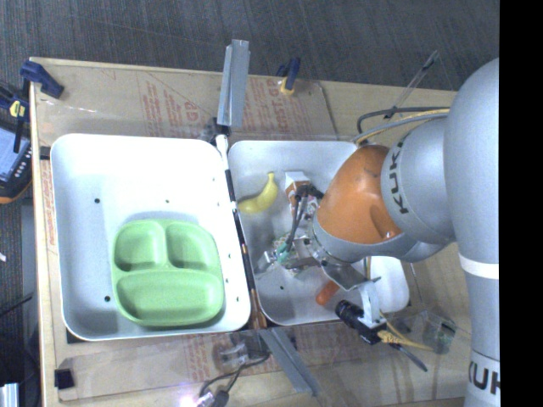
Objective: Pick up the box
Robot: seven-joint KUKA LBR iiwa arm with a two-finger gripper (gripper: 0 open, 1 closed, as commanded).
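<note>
- A green divided tray (167, 271) lies in the left bin (76, 168), toward its near edge.
- In the right bin (280, 308), the end effector (284, 253) hangs low; whether it is clenched or released cannot be told.
- Farther back, the small box (296, 182) sits just beside a banana (261, 197).

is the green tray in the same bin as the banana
No, the green tray lies in the left bin, while the banana lies in the right bin.
</note>
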